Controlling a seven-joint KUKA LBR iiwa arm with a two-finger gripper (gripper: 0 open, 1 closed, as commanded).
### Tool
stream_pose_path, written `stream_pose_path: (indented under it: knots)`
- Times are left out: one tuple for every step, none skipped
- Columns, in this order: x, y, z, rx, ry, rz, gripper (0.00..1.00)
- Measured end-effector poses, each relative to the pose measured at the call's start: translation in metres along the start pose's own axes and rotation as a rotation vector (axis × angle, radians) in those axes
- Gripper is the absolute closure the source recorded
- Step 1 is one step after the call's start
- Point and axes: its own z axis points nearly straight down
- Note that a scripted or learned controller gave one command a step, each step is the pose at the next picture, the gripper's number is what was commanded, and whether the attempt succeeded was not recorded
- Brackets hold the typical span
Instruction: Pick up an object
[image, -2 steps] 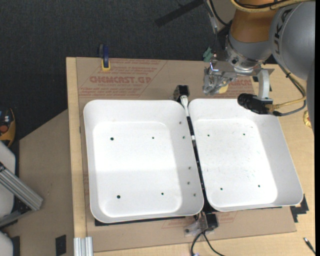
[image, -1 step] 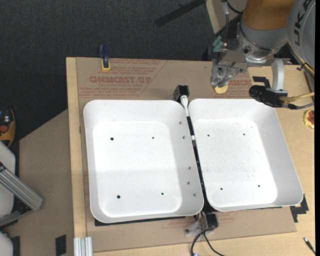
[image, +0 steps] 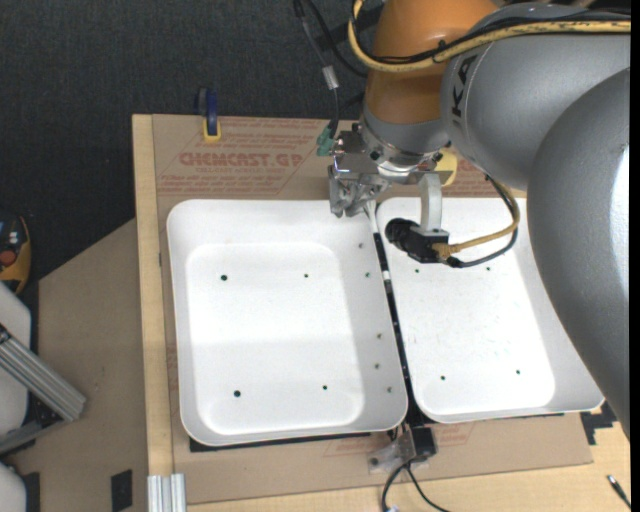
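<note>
Cables and a small black connector (image: 415, 442) lie at the near edge of the tabletop (image: 160, 430), just in front of where the two bins meet. Beyond them sit the two shallow white bins side by side on a brown board. Left bin (image: 270, 320) shows a bare white floor with a few small dark dots; right bin (image: 480, 330) looks the same, partly hidden by the big grey arm (image: 560, 150) coming in from the right. No loose object to pick up can be made out in either bin. Farther back, over the far end of the seam between the bins, hangs the gripper (image: 350, 200), under the orange band (image: 420, 40); whether its jaws are apart or together cannot be told, and nothing is seen between them. Just right of it a black fitting (image: 415, 240) with a yellowish hose hangs over the right bin. At the far left of the board stands a blue-and-yellow clamp (image: 209, 112).
</note>
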Motion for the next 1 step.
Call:
stream_pose_path:
  knots:
    - [-0.0599,0.0130,-0.0699,-0.018,-0.005,0.014,1.00]
